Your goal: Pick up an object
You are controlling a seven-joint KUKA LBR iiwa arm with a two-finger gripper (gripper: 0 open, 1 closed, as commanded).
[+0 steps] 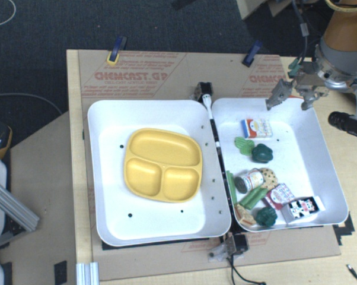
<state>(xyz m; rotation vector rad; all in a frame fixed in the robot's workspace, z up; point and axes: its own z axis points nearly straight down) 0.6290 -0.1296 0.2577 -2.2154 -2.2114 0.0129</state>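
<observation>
While the hand (291,98) hangs spread and empty over the right bin's (321,159) upper rim, bare white floor lies just below it. Small objects (263,186) crowd the bin's lower-left part, some touching its edge.

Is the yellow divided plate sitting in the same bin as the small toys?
No, the yellow plate lies alone in the left bin, while the small toys are piled in the right bin.
</observation>
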